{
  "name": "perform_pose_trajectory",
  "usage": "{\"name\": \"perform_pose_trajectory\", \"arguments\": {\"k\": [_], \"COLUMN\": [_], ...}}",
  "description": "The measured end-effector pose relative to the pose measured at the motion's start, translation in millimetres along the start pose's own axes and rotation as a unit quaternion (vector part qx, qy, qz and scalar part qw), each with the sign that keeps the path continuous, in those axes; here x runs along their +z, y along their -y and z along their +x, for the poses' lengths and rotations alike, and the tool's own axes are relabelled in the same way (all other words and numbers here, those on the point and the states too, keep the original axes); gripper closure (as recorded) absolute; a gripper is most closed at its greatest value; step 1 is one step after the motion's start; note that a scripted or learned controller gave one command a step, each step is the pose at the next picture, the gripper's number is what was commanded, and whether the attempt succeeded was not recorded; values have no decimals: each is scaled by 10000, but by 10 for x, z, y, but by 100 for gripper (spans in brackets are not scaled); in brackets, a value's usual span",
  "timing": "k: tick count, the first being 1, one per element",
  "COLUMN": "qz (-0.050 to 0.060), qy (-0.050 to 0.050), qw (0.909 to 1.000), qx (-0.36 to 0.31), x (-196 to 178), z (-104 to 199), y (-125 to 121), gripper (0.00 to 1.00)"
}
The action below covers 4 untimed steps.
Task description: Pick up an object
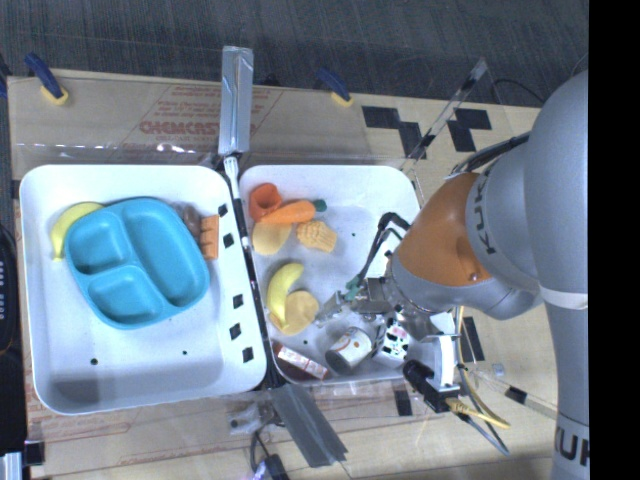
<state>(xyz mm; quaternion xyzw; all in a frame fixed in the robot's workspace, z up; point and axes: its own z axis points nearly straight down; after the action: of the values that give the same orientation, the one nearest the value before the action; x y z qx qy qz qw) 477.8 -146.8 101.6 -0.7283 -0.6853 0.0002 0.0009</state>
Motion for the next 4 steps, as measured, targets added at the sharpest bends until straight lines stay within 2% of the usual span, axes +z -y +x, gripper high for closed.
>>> {"name": "perform_pose_trajectory", "arguments": {"k": [1, 2, 3, 4], "qz": [4, 13, 15, 1], "qy": [4, 0, 0, 3], "qw": [9977, 9978, 9978, 9985], "qx": [680, 658, 657, -547], "x": [-346, -434, -433, -347], "z": [115, 113, 115, 270], "y": [22, 20, 20, -586], "gripper": [0, 100, 0, 0]}}
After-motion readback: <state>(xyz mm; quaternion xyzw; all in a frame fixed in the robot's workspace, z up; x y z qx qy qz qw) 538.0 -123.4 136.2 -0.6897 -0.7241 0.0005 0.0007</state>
